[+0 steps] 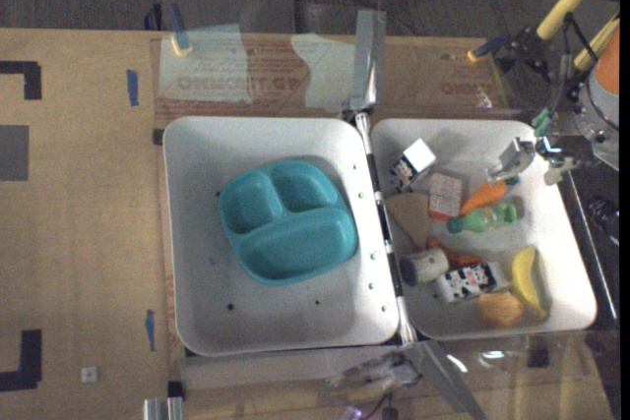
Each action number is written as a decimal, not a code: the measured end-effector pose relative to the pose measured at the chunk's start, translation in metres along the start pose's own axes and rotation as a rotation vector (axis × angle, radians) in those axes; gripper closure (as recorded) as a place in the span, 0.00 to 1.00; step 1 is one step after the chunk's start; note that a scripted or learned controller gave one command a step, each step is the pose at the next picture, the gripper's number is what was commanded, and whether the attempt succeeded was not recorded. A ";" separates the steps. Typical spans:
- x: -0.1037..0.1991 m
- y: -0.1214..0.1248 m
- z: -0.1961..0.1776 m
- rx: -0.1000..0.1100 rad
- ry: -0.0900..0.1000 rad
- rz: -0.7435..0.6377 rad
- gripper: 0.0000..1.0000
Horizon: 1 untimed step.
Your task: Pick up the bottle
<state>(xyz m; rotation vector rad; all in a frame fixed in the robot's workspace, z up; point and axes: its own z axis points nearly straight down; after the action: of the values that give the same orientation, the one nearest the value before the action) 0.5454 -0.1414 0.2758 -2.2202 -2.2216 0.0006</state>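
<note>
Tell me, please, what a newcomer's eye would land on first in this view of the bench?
Probably the teal plastic divided tray, lying alone in the shallow white left bin. Next comes the clutter in the shallow white right bin: a green plastic bottle beside an orange carrot, with a yellow banana nearer the front. The end effector hangs over that bin's far right.

Your arm (602, 98) shows at the scene's right: a grey metal wrist under an orange band, black cables looping over it, a small green fitting on its left side, and a silvery two-finger gripper (527, 162) of pale, angular metal.
</note>
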 end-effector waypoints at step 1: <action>0.027 0.003 -0.010 -0.004 -0.001 -0.056 0.00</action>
<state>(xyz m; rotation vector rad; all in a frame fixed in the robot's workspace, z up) 0.5480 -0.1149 0.2857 -2.1591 -2.2857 -0.0020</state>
